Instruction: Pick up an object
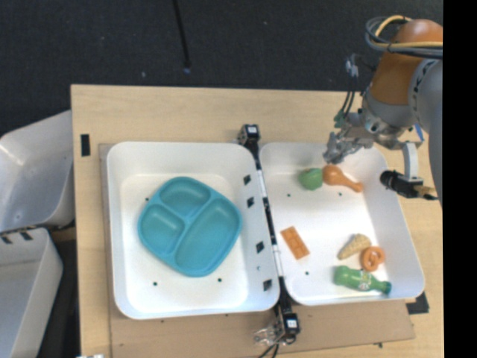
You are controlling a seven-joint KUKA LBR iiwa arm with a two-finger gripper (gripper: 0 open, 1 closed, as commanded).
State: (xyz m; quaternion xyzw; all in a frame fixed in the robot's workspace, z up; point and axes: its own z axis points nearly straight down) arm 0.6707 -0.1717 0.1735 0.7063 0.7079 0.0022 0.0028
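My gripper (335, 154) hangs over the back of the right bin (395, 222), just above an orange drumstick-shaped toy (341, 177). A green round toy (311, 178) lies right beside the drumstick on its left. Nearer the front of the same bin lie an orange flat bar (294, 242), a tan piece (355, 246), an orange ring (373, 257) and a green bottle (360, 280). Nothing shows between the fingers.
The left bin (119, 200) holds a teal divided plate (191, 224). A row of black clips runs along the seam between the bins (261, 215). The arm comes in from the upper right over the bench edge.
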